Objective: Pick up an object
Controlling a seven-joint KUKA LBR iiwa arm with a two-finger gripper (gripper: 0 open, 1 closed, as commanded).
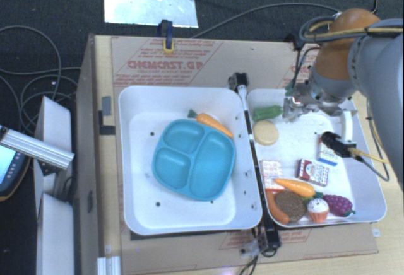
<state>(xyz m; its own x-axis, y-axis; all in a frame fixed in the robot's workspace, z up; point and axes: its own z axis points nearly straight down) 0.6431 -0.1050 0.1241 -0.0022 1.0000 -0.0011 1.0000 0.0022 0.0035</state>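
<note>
Robotics lab: cardboard-topped bench [189, 56] w/ white bins [136, 110], loose cables [38, 78], clamps [166, 34].

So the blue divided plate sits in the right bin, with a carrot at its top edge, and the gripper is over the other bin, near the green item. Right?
Not quite. The camera view shows the blue divided plate in the left bin, not the right one. The carrot does lie at its top edge, and the gripper is over the right bin, near the green item.
</note>
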